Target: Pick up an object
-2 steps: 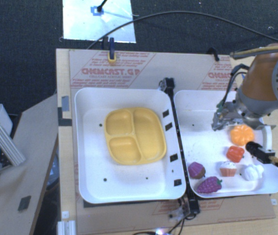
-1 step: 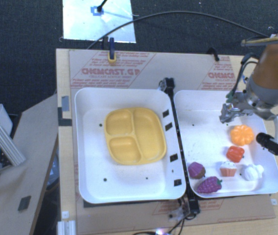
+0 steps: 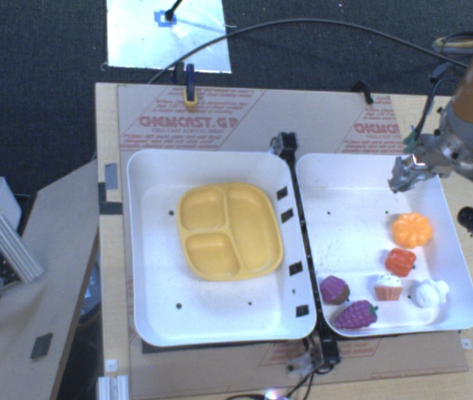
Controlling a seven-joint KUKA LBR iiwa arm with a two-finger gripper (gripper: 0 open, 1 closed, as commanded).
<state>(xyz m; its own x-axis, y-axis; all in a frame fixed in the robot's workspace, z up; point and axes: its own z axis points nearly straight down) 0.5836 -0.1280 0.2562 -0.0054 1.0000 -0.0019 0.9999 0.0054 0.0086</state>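
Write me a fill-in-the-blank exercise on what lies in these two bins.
1. The yellow divided plate lies in the ____ bin.
2. The toy closest to the gripper is the ____ pumpkin.
3. The purple grapes lie near the right bin's ____ edge.
4. The yellow plate has ____ compartments.

Missing words: left; orange; front; three

Right bin (image 3: 345, 198): far and left floor open. Toys crowd near-right corner, pumpkin (image 3: 411, 229) to grapes (image 3: 355, 314).

red "chemcast gp" print repeats across the brown board (image 3: 220, 111) under the bins
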